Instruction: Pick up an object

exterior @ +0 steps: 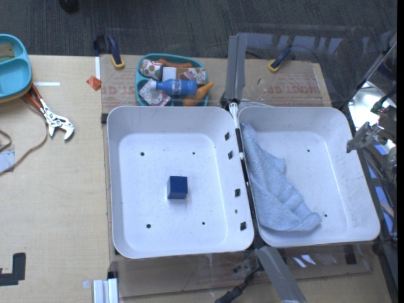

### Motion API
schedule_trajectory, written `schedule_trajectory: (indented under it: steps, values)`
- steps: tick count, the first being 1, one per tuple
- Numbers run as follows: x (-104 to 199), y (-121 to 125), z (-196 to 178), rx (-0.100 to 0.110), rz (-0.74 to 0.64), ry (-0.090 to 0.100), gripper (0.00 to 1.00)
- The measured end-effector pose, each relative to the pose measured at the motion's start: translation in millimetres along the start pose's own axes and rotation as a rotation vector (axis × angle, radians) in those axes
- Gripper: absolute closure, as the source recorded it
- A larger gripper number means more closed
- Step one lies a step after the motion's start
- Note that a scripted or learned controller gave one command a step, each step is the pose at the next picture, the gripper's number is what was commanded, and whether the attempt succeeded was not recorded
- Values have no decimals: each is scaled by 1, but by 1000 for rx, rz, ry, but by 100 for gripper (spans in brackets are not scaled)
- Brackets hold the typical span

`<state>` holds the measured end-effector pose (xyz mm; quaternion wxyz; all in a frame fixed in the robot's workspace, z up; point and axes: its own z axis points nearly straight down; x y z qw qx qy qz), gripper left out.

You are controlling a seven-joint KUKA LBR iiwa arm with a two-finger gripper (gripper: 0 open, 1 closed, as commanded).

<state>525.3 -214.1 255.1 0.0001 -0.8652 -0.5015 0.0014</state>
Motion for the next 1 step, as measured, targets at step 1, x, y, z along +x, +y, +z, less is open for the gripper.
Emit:
schedule_trajectory:
  steps: [1]
  values:
    - [6, -8, -67, 0, 251, 0, 0]
